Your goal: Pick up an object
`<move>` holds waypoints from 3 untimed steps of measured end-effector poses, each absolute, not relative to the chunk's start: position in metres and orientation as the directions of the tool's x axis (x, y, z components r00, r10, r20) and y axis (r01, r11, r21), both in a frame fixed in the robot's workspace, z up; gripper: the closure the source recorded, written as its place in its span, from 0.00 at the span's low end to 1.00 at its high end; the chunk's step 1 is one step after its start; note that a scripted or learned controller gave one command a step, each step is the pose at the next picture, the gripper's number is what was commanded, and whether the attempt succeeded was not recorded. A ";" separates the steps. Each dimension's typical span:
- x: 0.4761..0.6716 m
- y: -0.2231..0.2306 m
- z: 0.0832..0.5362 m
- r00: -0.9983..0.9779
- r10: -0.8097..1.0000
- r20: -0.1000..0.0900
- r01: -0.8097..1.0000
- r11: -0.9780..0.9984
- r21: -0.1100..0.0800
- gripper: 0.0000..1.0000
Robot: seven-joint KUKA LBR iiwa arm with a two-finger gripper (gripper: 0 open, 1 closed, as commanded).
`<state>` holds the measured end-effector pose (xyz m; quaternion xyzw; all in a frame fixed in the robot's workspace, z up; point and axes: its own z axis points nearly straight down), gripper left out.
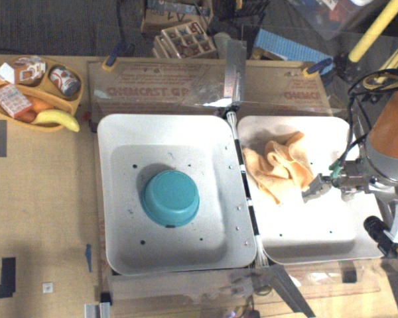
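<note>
Camera view: cloth (278,164) lengthwise top-to-bottom.

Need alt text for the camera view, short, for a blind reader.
The arm's pincer sits low in the right bin, right beside a crumpled peach cloth. In the left bin a teal bowl lies upside down. A tray of toy food with a banana sits at the bench's far left.
</note>
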<state>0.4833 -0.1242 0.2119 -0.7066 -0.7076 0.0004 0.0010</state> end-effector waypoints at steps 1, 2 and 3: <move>0.564 -0.139 0.103 -0.046 0.999 -0.001 0.999 0.046 0.002 0.00; 0.563 -0.143 0.113 -0.036 0.999 -0.002 0.999 0.036 0.005 1.00; 0.592 -0.129 0.172 -0.416 0.909 -0.003 0.909 0.416 0.003 1.00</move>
